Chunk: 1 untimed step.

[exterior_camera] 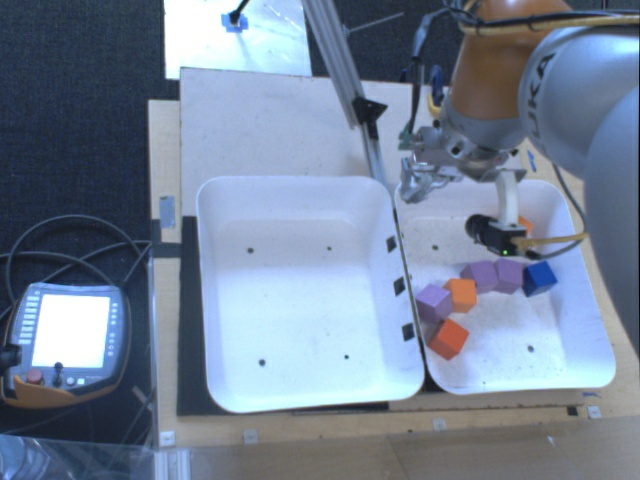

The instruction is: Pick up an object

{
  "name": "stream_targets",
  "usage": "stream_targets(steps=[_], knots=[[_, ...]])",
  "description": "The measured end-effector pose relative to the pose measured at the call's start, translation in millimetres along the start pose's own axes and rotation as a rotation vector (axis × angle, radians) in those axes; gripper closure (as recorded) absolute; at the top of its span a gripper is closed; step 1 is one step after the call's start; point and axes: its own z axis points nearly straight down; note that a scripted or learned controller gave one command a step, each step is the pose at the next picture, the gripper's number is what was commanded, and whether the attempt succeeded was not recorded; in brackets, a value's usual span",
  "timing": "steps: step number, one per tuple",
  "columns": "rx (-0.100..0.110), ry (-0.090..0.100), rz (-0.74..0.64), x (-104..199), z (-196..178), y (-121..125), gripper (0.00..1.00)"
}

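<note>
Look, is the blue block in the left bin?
No, the blue block lies in the right bin, beside the purple blocks, while the left bin holds no block.

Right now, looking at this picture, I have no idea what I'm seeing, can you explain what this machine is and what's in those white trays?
This is one camera fixed above a workbench, looking down at a slant. The big grey and orange machine on the right is a robot arm. At its tip is a gripper, a two-fingered claw, hanging over the upper left part of the right bin. Nothing shows between its fingers. That bin holds small blocks: purple blocks, two orange ones and a blue one. Beside it sits the left bin. The handheld screen at far left is probably the robot's controller.
</note>
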Motion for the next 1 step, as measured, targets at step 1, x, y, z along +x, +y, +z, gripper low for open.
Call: stream_targets(steps=[1], knots=[[0.000, 0.001, -0.001, 57.7, -5.4, 2.2, 1.00]])
